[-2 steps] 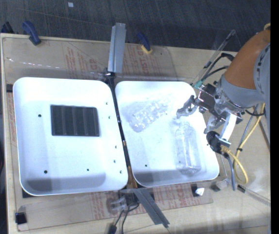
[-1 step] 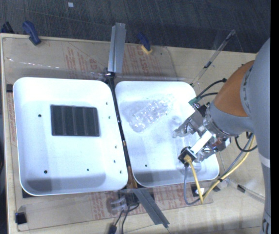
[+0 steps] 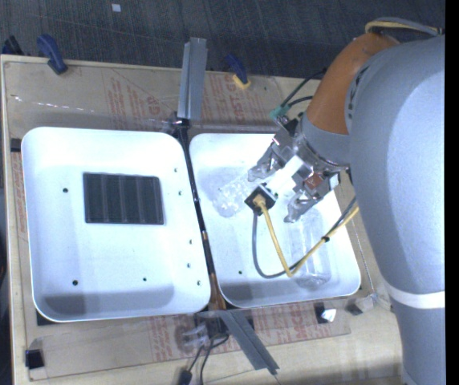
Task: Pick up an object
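Arm: grey, orange band above the wrist, reaching in from the right over the right bin (image 3: 237,295).
Gripper (image 3: 280,189): low over the right bin's middle; two fingers (image 3: 261,167) spread apart, nothing seen between them.
Clear plastic pieces: one crumpled piece (image 3: 228,195) in the right bin's left part, just beside the fingers; a clear bottle (image 3: 310,251) lying toward the bin's right side, below the gripper.
Cable (image 3: 271,239): yellow, looping from the gripper down across the bin floor.
Left bin (image 3: 45,215): holds a dark ribbed rectangular block (image 3: 123,198), lying flat, left of centre.
Desk (image 3: 93,87): wooden board, blue clamps (image 3: 51,52) on its far edge.
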Available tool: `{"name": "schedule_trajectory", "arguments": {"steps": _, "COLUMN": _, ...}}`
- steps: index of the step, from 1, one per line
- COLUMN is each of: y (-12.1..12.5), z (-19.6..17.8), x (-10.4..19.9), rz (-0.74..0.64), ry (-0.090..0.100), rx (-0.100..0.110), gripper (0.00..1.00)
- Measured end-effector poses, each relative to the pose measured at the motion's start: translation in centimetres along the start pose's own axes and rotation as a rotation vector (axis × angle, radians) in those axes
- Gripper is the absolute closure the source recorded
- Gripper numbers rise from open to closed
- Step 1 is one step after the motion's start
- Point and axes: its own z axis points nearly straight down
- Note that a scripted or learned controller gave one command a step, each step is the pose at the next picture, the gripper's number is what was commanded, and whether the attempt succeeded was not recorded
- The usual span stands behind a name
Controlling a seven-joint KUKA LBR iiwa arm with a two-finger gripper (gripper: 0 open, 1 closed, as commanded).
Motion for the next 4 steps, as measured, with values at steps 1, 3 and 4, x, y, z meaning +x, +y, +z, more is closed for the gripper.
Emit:
{"name": "schedule_trajectory", "arguments": {"steps": 1, "y": 0.2, "z": -4.2, "x": -2.5, "rz": -0.469, "ry": 0.001, "rx": -0.004, "gripper": 0.0}}
{"name": "schedule_trajectory", "arguments": {"steps": 3, "y": 5.9, "z": -5.3, "x": -5.3, "rz": -0.74, "ry": 0.0, "rx": -0.004, "gripper": 1.0}}
{"name": "schedule_trajectory", "arguments": {"steps": 4, "y": 0.1, "z": -8.1, "x": -4.8, "rz": -0.352, "ry": 0.001, "rx": -0.006, "gripper": 1.0}}
